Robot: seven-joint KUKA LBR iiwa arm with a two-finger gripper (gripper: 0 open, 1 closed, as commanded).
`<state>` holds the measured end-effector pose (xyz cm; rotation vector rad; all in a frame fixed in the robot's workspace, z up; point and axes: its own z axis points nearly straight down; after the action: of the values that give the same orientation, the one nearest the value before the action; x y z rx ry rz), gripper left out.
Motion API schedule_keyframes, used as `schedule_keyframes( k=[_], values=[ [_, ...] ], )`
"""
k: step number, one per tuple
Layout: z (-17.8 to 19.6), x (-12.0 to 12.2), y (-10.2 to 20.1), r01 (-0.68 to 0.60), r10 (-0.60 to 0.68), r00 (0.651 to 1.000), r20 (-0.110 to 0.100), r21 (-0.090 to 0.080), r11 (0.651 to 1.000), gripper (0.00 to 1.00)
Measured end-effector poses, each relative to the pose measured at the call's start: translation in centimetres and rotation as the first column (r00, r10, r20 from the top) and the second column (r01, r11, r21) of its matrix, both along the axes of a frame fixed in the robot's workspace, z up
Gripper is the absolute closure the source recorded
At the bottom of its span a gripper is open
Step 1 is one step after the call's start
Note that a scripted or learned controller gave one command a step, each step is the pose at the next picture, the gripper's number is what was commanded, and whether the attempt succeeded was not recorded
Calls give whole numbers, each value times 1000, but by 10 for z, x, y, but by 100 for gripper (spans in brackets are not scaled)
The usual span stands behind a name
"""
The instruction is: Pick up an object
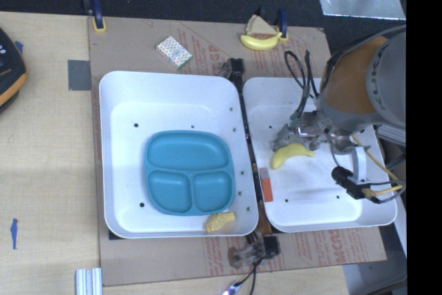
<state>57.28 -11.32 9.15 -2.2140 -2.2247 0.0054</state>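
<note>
On the bench, seen from above at a slant, two shallow white bins sit side by side. Left bin (117, 148) holds a blue divided plate (188, 172) in its middle and a small yellow corn-like piece (219, 221) against its near wall. Right bin (331, 217) holds a yellow banana (290, 155) lying near its left-centre, curved and flat on the floor of the bin. A grey arm with an orange band (352, 83) reaches in from the right, and its claw (304, 133) is down at the banana's upper end, touching or just above it. Whether the claw is open or closed cannot be told; cables and the wrist hide its tip. Beyond the bins, a second banana toy (260, 41) and a small patterned packet (173, 51) lie on the brown board. The pick looks barely begun: the banana appears to rest on the bin floor, so grasping and lifting are still to come.
</note>
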Motion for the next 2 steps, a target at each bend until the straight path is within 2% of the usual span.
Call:
schedule_keyframes(
  k=[1, 2],
  values=[
    [0, -39, 21, 1, -1, 1000, 0, 0, 1000, 0],
    [0, 11, 3, 1, -1, 1000, 2, 0, 1000, 0]
  ],
)
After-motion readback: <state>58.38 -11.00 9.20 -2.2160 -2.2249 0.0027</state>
